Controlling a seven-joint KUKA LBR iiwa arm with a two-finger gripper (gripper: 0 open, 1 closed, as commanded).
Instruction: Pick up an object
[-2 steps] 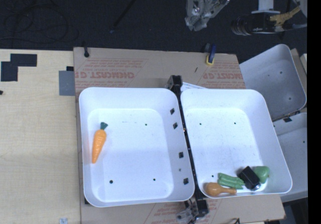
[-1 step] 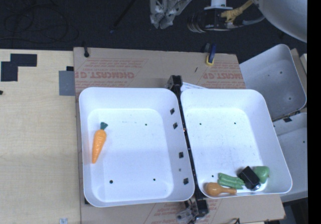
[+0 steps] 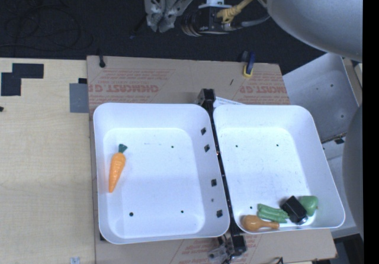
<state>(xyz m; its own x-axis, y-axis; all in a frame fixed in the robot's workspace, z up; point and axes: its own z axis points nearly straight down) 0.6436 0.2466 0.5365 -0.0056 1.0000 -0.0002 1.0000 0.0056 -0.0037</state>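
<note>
1. I hang high over the far edge of the bench, above the dark floor beyond the cardboard sheet [image 3: 177,82], and my gripper [image 3: 167,5] sits up near the top of the view, well apart from both bins
2. My fingers [image 3: 161,11] point downward with nothing between them; from this slant I cannot tell whether they are spread or pressed together
3. My grey arm [image 3: 314,2] comes in from the upper right corner, and a yellow cable [image 3: 237,7] loops beside my wrist
4. The left bin [image 3: 98,138] holds a single orange carrot [image 3: 116,168] with a green top, lying close to that bin's left wall, its leafy end toward the far edge
5. The right bin [image 3: 314,126] has its things crowded into the near right corner: a yellow-orange pear-like piece [image 3: 258,223] against the near wall, a green bean pod [image 3: 272,213] just beside it, a black block [image 3: 294,209] touching the pod's right end, and a green piece [image 3: 310,203] tucked behind the black block against the right wall
6. The two bins sit side by side, touching along a black clip strip [image 3: 214,162] down their shared edge
7. A blue and yellow clamp [image 3: 249,63] grips the far edge of the cardboard sheet
</note>
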